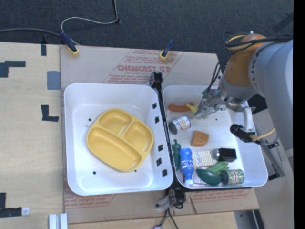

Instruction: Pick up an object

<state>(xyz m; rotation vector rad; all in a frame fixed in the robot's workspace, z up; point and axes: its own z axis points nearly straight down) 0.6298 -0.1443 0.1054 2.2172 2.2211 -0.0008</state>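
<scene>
overhead view of the bench with two shallow white bins side by side. the left bin (71, 142) held a single yellow divided plate (120, 139) lying flat near its middle, well apart from the clutter and so not an easy edge to pinch. the right bin (259, 168) carried all the small pickable items: an orange hot dog (178, 108) near the far wall, a small yellow piece (192, 108) just beside its right end, a tipped silver can (180, 124) near the divider, a tan bread-like piece (199, 138) in the middle, a blue bottle (185, 163) along the divider, a patterned flat pack (204, 157), a black and silver object (225, 154), a green vegetable (213, 173) and a green can (235, 176) crowded against the near wall. the arm reached in from the right and the gripper (206, 109) was low in the far part of the right bin, just beside the yellow piece and hot dog, a placement that suggested these were the candidates for the grasp. whether the jaws were open, closed or gripping anything could not be told, since the tips were too small and blurred. no object was seen between them, so the pick was judged not yet made.
</scene>
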